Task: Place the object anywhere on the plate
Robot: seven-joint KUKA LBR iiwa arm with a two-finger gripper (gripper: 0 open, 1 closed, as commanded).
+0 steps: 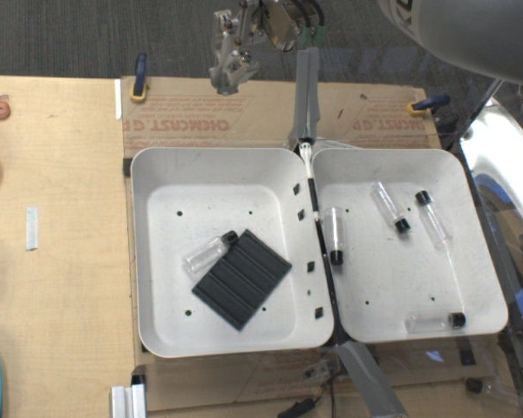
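A black ridged plate (242, 279) lies at a slant on the floor of the left bin (157, 225). A clear vial with a black cap (207, 252) lies beside the plate's upper left edge, its cap end touching or just overlapping that edge. Several more clear black-capped vials lie in the right bin (471, 233), one (336, 232) near the divider and one (434, 322) at the front. My gripper (230, 78) hangs high over the cardboard behind the left bin, well away from the plate and the vials, with nothing visibly held.
Brown cardboard (270, 116) lies under and behind the bins, held by a blue clamp (139, 66) at the left and another (427, 104) at the right. A wooden bench top (52, 233) stretches to the left. The arm's grey body (453, 7) fills the upper right.
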